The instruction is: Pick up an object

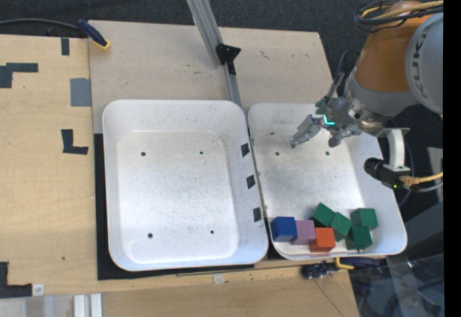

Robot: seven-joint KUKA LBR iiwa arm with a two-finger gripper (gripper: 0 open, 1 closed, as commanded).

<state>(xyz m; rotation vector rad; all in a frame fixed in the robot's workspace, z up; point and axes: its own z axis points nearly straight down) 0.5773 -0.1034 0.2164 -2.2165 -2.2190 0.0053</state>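
Much of the arm (403,56) was cut off by the right edge, its orange band just inside the view. The gripper (320,134) hung over the upper part of the right bin (302,179), fingers spread and pinching nothing. The blocks sat well apart from it, clustered along that bin's near edge: one blue block (284,228), one purple block (305,230), one orange block (323,239), and green blocks (346,224), seemingly four, though they overlapped and were hard to separate. The left bin (173,182) lay beside it.
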